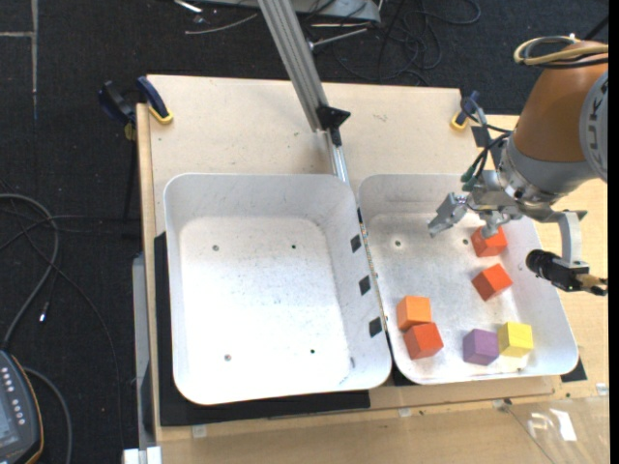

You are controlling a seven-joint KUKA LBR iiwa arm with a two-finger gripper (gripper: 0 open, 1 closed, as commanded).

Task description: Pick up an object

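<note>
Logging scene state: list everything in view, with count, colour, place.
bins: 2, white, side by side on bench
orange blocks: 4, right bin, one beside the gripper at about
purple block: 1, right bin, near edge
yellow block: 1, right of purple block
clamps: 2, blue and yellow, far bench corners
metal bar: 1, grey, slanting down to the bins' junction
arm: 1, orange band, from right
gripper: 1, over right bin's far part

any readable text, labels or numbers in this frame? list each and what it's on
No text can be read for certain.
Arm: dark letters at the frame's right edge, cut off, unreadable.
Device at bottom left: small markings, too blurred.
Blocks and bins: no printing visible.
</note>
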